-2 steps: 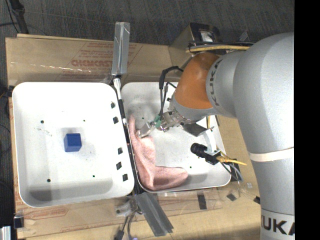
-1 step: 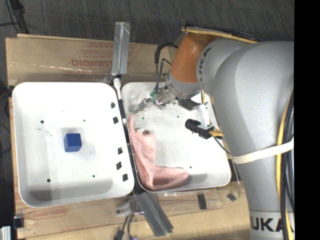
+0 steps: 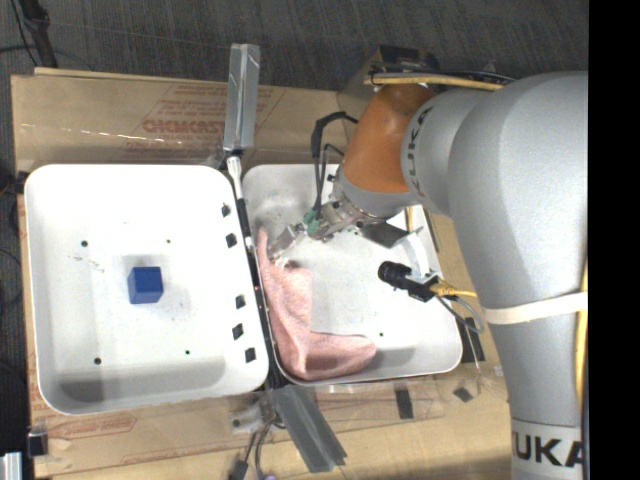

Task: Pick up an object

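- The grey arm (image 3: 500,208) reached into the right bin (image 3: 425,353), its gripper (image 3: 288,240) low by the upper end of a pink cloth (image 3: 295,313).
- Whether its fingers were spread or closed could not be told.
- The cloth lay along that bin's left wall.
- A blue cube (image 3: 146,284) sat alone in the left bin (image 3: 60,368).

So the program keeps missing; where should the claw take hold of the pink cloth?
Probably the bunched fold at the pink cloth's near end, coming straight down from above. It lies limp against the right bin's left wall, so a side approach looks blocked.
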Controlling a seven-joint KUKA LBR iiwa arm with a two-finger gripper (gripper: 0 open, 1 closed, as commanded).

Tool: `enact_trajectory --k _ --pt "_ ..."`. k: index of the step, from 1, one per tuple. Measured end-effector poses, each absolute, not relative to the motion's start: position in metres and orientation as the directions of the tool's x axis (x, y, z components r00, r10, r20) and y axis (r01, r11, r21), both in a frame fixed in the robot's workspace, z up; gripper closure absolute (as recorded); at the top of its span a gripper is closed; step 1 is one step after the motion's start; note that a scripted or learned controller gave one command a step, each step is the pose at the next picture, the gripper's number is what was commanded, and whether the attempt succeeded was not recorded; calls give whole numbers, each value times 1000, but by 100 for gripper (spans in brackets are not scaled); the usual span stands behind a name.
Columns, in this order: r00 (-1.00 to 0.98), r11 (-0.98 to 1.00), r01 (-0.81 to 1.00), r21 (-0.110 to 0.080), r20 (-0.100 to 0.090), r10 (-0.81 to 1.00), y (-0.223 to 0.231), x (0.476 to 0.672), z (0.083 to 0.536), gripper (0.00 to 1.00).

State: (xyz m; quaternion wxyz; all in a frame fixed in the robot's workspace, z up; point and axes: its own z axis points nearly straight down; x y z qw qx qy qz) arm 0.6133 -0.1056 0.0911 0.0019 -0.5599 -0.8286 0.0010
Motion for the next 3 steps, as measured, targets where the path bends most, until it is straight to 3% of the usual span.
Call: enact_trajectory --k 2,3 --pt "-367 367 930 -2 2 930 -110 477 91 0" --pt "-372 372 928 -1 2 928 -110 478 101 100"
